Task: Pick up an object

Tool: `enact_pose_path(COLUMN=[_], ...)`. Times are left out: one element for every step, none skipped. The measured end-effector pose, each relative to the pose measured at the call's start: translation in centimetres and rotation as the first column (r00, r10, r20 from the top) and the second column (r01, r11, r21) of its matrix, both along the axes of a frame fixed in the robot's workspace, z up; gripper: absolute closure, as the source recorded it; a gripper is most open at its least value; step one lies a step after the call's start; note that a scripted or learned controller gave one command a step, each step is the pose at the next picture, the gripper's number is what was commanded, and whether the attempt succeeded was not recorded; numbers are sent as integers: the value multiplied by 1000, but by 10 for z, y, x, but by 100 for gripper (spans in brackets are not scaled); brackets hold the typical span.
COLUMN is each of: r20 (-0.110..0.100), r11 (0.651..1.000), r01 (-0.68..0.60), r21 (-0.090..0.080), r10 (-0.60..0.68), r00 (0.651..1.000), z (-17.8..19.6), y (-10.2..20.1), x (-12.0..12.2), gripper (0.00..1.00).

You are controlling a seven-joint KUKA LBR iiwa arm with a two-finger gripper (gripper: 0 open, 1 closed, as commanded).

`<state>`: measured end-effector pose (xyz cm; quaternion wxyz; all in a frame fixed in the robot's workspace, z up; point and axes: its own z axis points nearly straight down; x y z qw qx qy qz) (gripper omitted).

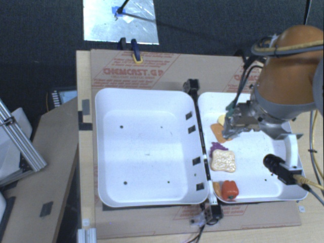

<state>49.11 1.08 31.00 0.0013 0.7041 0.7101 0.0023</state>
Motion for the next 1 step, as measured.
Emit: enact_pose_path(r20=[7], r11=[1000], r01=[1], r21=[1], r10=[-1], r00=[1000], z=[94], y=[17], x=[-4], gripper=[100])
